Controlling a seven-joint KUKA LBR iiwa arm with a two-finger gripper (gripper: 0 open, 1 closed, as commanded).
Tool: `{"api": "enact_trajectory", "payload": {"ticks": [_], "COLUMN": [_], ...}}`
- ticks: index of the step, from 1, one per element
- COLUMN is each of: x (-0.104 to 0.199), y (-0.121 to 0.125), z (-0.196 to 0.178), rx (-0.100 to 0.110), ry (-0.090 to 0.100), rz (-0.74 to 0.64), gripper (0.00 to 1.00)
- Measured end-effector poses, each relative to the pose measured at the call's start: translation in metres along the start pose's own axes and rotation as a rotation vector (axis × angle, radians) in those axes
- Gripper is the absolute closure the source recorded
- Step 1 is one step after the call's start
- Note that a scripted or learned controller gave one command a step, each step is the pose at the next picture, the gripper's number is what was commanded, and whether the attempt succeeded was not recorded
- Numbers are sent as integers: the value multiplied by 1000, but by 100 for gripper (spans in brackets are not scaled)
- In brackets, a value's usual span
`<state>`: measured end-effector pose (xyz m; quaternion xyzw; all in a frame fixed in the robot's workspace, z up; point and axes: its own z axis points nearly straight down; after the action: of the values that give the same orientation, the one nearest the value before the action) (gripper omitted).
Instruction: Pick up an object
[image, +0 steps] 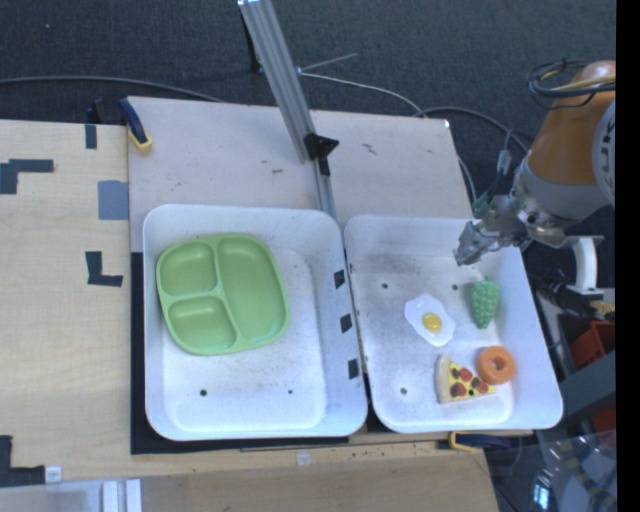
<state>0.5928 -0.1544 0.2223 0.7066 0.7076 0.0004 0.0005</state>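
The gripper (470, 250) hangs over the right bin (400, 260) and I cannot tell its state, while the grapes (485, 302), the nearest object, lie just below it toward the bin's front, long axis pointing front to back.

The arm (570, 160) has a rounded, bulky body: a broad orange band sits above a light grey wrist section. Black cables loop over its top. Below the wrist, a smaller grey metal head (490, 232) narrows toward the dark tip carrying the jaws, too small to make out.
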Motion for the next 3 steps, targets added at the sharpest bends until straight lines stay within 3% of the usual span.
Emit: {"api": "enact_trajectory", "payload": {"ticks": [3], "x": [169], "y": [18], "z": [9], "rx": [3], "ry": [1], "rz": [-5], "gripper": [100]}}
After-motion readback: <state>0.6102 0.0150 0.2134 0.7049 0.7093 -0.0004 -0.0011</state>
